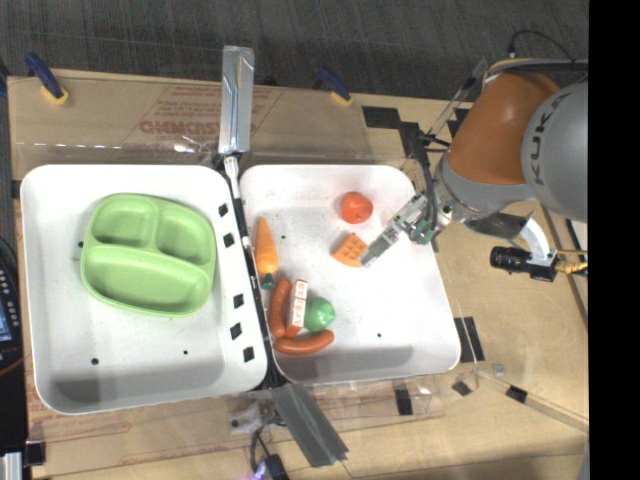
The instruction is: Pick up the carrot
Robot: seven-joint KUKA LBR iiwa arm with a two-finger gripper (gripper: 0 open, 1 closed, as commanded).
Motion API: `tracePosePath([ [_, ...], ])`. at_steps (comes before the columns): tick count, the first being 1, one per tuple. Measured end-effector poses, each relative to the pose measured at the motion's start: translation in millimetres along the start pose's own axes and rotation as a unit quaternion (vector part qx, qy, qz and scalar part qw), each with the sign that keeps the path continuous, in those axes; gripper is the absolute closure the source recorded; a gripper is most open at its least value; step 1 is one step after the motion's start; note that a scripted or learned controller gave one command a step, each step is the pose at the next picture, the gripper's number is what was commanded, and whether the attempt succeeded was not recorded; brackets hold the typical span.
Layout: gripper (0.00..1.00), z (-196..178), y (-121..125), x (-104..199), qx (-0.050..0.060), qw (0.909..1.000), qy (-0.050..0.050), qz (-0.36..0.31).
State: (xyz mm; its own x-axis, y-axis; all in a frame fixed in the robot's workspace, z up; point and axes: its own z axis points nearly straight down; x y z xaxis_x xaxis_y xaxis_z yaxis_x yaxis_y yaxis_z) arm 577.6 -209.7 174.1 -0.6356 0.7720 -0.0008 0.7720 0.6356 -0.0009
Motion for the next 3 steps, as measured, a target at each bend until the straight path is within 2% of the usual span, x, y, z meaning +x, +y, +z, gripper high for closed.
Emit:
tracePosePath([
  [1,0.00,47.9,34.6,22.2,0.001,0.9998,0.002,-0.022],
  [2,0.00,55.6,31.6,-25.1,0.000,0.9938,0.000,0.112],
  [3,0.00,29.0,44.2,65.6,0.000,0.9999,0.001,-0.016],
])
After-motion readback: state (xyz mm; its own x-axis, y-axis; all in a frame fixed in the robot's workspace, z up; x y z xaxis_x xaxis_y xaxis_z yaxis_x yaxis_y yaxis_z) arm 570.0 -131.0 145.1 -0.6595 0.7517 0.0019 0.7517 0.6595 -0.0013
